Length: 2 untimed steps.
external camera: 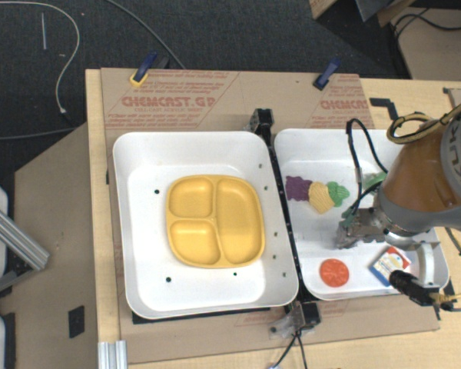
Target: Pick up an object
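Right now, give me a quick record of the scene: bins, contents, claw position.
left bin: yellow divided plate
right bin: purple toy, yellow toy, green toy, red disc, small carton
claw: low in right bin, between the toys and the red disc
held: nothing visible between fingers

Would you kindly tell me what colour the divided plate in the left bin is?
Yellow: the plate shows best in the camera view.

Grey arm (430, 175) reaching in from the right, orange-banded wrist bent down, gripper (352, 233) lowered
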Each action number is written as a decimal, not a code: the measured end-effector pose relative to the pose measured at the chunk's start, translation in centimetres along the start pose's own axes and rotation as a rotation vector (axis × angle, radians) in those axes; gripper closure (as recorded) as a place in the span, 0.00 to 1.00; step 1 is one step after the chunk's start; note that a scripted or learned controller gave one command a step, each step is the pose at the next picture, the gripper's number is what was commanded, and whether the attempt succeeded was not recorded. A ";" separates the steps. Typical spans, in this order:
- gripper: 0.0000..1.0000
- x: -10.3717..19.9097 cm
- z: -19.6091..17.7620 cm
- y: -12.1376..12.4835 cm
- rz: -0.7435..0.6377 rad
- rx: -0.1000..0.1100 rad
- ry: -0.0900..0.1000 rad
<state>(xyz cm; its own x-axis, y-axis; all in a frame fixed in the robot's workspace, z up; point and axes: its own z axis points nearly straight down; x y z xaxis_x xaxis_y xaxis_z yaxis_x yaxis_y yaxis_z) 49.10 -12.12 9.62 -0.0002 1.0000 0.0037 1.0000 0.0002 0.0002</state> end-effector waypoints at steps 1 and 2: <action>1.00 0.0 -4.6 0.9 -0.001 -0.005 -0.005; 1.00 0.0 -9.0 1.4 -0.001 -0.006 -0.005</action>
<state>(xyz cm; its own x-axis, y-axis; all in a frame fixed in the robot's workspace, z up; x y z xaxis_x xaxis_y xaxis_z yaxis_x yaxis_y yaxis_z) 50.50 -12.13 18.62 -0.0015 1.0000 -0.0011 1.0000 0.0015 0.0060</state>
